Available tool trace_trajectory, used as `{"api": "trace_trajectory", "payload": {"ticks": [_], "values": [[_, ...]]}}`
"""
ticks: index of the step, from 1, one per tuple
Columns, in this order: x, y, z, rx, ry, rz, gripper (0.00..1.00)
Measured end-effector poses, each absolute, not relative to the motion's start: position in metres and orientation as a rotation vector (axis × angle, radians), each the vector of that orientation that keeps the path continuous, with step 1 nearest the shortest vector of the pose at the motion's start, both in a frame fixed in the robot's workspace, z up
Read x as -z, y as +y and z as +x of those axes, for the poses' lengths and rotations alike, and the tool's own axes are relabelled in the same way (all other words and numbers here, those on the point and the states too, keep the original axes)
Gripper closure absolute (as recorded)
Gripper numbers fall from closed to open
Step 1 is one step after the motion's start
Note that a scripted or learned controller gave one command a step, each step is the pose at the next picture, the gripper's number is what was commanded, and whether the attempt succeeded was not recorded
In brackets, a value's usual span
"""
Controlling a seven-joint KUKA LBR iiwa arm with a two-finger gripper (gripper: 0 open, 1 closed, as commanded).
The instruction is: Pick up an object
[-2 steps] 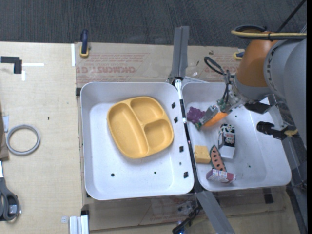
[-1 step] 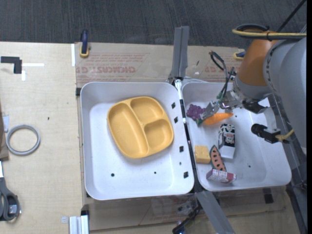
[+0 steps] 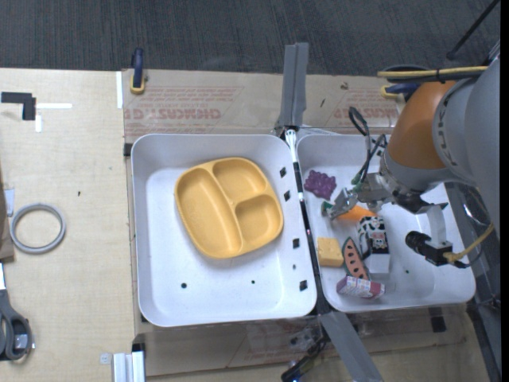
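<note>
My gripper (image 3: 343, 206) is low in the right bin (image 3: 413, 289), reaching in from the right under the orange-banded wrist. It sits just right of a purple bunch of grapes (image 3: 320, 184) and against an orange piece (image 3: 363, 212), which it partly covers. Below it stand a black-and-white carton (image 3: 372, 235), a yellow cheese block (image 3: 330, 251), a pizza slice (image 3: 354, 259) and a pink-and-white packet (image 3: 362, 287). I see nothing lifted off the bin floor.
A yellow divided plate (image 3: 229, 206) lies in the left bin (image 3: 159, 293). A grey tape ring (image 3: 35, 228) and scissors (image 3: 14, 337) rest on the bench at left. Cables and a black fitting (image 3: 429, 249) hang from the arm over the right bin.
</note>
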State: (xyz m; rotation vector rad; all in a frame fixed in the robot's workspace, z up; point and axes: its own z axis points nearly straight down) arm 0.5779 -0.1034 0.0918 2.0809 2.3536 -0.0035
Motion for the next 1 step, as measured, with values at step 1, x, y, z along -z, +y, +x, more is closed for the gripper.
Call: {"api": "trace_trajectory", "payload": {"ticks": [1], "values": [[-0.1004,-0.1034,0.5781,0.006,2.357,2.077,1.00]]}}
